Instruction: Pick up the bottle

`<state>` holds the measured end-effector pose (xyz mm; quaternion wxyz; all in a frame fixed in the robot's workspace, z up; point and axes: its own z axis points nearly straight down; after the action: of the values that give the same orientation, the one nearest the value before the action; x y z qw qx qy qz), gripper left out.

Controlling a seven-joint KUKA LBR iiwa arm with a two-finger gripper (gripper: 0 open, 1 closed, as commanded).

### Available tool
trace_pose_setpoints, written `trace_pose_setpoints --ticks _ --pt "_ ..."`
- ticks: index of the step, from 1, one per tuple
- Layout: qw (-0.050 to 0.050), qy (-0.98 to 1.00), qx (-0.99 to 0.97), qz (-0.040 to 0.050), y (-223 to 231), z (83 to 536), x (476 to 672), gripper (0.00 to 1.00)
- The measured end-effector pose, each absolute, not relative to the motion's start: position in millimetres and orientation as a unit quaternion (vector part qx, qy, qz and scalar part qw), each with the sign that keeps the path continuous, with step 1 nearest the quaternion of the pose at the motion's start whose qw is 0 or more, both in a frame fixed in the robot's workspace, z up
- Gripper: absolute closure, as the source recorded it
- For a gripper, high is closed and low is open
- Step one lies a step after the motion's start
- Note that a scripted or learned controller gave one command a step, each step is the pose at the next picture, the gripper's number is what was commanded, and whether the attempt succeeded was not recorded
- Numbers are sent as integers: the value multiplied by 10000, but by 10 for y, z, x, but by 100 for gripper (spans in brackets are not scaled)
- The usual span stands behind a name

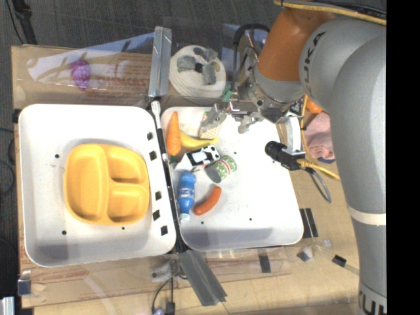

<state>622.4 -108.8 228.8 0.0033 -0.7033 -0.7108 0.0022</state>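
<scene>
Nearest the camera, the counter point(275, 268) is seen below both bins, with dark tape strips on it. In the right bin point(262, 209), close to its left wall, the bottle point(186, 193) is found: blue, with a white cap, lying on its side lengthwise toward 12 o'clock. A red sausage point(207, 201) lies just beside it at 3 o'clock. A green-labelled can point(222, 168) rests at 1 o'clock from the bottle, with a small black-and-white item point(203, 155) next to it. Farther on, a carrot point(173, 135) and a banana point(194, 140) are seen touching each other. In the left bin point(39, 176), a yellow divided tray point(108, 184) is set.

The hand point(226, 117) is placed over the far edge of the right bin, beyond the banana. The bottle lies at about 7 o'clock from the hand, well apart from it, with the can and banana between. Whether the hand is wide or narrow cannot be told; nothing is seen held in it. At the far side, a white rope coil point(197, 72) rests on the counter.
</scene>
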Motion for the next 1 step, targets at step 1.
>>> trace_pose_setpoints --ticks 1 --pt "-68 -7752 -6317 -41 -1020 1146 5885 0"
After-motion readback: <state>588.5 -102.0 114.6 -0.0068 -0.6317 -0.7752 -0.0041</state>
